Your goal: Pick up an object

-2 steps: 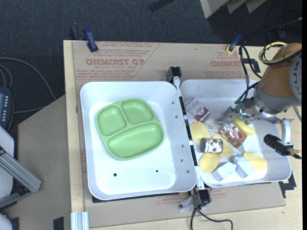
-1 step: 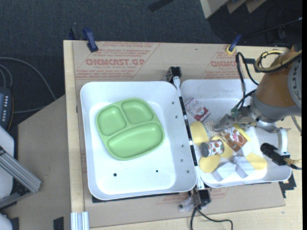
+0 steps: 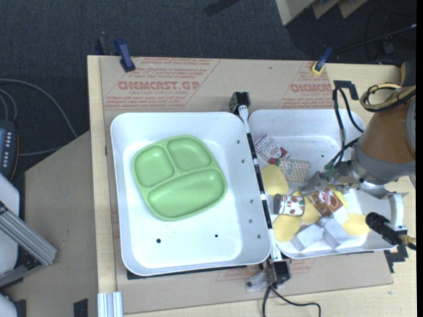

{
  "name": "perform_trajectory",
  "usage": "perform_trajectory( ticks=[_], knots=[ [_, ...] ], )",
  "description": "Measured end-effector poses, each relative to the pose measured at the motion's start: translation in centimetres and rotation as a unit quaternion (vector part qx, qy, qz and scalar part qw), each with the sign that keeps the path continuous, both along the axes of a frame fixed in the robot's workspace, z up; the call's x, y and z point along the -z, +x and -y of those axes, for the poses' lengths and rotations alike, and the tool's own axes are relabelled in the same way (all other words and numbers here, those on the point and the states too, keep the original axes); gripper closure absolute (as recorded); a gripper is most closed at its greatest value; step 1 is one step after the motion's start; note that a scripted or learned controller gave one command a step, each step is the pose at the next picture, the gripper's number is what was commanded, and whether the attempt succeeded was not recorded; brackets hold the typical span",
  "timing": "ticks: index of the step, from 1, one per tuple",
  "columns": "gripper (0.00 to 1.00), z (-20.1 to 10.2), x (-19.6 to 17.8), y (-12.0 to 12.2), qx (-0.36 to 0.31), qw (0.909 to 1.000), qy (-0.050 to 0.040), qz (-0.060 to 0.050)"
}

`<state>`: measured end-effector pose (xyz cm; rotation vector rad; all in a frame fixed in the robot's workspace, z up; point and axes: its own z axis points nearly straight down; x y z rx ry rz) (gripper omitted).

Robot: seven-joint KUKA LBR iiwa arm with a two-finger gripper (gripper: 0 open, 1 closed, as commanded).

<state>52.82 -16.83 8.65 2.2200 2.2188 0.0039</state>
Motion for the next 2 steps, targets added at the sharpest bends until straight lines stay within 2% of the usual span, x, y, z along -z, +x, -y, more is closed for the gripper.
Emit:
perform_trajectory(
  ticks=[2],
  knots=[
    [0.0,-0.2,0.1,-2.7,0.0,1.0,-0.0003,0.0]
  ],
)
